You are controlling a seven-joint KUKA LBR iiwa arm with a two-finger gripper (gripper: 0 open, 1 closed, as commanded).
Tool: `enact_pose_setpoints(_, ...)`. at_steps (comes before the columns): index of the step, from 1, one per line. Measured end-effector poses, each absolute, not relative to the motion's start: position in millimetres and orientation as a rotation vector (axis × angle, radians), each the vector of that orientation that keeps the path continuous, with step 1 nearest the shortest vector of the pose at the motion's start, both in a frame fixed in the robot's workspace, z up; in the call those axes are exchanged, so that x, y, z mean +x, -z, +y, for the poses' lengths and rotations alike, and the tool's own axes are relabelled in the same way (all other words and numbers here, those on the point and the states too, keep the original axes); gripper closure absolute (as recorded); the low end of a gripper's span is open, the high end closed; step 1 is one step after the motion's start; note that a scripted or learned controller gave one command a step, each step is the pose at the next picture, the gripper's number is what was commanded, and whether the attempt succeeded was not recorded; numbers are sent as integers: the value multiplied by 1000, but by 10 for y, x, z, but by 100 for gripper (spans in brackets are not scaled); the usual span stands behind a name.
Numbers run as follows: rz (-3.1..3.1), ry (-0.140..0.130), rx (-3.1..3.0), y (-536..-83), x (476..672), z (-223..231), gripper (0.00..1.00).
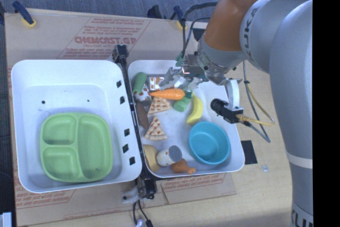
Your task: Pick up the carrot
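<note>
**Operator:** Starting at my near edge: the right bin [236, 159] has a chicken drumstick [182, 167], a small can [169, 155] and a blue bowl [209, 142] toward the front, with the green divided plate [77, 146] over in the left bin [32, 80]. Farther in are two pizza slices [155, 128] and a banana [195, 109].

**Colleague:** And the carrot?

**Operator:** The carrot [169, 94] lies beyond those, in the far half of the right bin, flat on the clutter. Its long axis runs left to right across my view, thick end to the right beside a green piece [181, 104], thin tip pointing left toward a cucumber [139, 82].

**Colleague:** Is it picked?

**Operator:** I judge not. It rests in the bin, so closing on it and lifting are both left.

**Colleague:** The claw?

**Operator:** The gripper [179, 76] hangs just behind the carrot's thick end. I cannot tell how wide it stands, and I see nothing in it.
</note>
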State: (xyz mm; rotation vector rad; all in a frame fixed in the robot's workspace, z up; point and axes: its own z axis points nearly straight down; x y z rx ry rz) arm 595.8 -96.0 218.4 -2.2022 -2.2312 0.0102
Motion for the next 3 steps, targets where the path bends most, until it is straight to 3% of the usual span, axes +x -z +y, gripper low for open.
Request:
enact_pose_setpoints(1,-2125,-11,-2313,-1073,6107,-1219,0)
enact_pose_setpoints(2,-2128,-16,-2300,-904,5655,-1089,0)
enact_pose_setpoints(3,-2142,-22,-2284,-1008,5664,-1085,100)
